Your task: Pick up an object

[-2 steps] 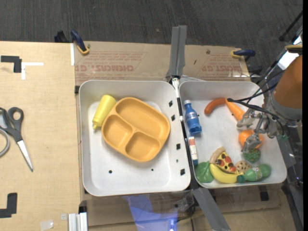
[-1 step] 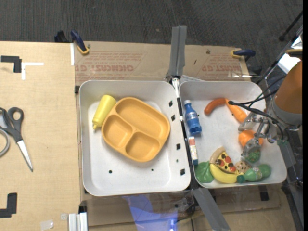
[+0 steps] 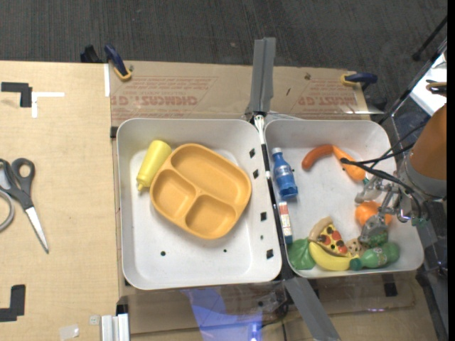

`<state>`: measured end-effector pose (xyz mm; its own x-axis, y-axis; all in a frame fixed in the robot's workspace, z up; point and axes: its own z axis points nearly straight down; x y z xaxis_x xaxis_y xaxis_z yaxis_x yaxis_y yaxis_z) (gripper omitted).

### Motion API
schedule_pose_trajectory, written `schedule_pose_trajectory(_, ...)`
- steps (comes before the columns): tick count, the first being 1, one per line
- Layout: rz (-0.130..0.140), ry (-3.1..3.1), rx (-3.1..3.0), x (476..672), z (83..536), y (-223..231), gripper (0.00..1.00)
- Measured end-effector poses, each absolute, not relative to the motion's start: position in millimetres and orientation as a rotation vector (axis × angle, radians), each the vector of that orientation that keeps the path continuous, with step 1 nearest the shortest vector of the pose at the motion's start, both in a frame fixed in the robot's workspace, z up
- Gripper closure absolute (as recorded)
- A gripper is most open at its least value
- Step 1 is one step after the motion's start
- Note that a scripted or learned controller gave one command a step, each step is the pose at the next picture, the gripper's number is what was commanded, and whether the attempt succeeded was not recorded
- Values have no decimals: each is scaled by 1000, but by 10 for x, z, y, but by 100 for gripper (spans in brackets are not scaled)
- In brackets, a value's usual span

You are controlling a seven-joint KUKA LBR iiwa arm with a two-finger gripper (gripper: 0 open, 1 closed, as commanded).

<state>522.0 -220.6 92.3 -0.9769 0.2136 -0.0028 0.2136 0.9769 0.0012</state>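
Reading across the cardboard (image 3: 213,94) behind the bins, mirrored print seems to say "CHEMICAL GUYS", though it is faint. The blue bottle (image 3: 284,176) carries a label too small to read. The left bin (image 3: 135,261) holds a yellow divided plate (image 3: 201,190) and a yellow bottle (image 3: 152,163). In the right bin (image 3: 320,130) the gripper (image 3: 377,215) hangs low over a heap of toy food: an orange piece (image 3: 371,215), a banana (image 3: 330,259), a pizza slice (image 3: 333,239). Whether it grips anything, I cannot tell. Scissors (image 3: 25,197) lie on the wooden bench (image 3: 57,261); dark carpet lies beyond.
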Motion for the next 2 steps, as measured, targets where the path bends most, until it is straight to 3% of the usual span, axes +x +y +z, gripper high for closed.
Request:
schedule_pose_trajectory(1,-1,3127,247,5436,926,-2218,0)
schedule_pose_trajectory(2,0,3126,273,5196,925,-2213,0)
